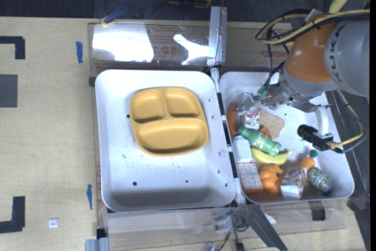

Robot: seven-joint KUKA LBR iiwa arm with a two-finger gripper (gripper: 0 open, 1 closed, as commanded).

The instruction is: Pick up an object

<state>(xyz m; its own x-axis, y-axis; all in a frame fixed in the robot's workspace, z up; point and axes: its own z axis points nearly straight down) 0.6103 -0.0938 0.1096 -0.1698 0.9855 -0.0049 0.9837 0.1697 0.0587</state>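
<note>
Camera view: arm [329,56] reaches from the right over the right bin [343,176]. Gripper [264,96] sits low at the bin's upper part, above the green bottle [258,139]; its state cannot be determined. Banana [270,156], orange [271,178] and packets lie clustered there. Left bin [111,173] holds a yellow tray [169,120]

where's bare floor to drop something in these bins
The left bin has bare floor in front of the yellow tray, down to its near wall, and narrow strips at the tray's left and right. The right bin is crowded: green bottle, banana and packets cover its middle.
</note>
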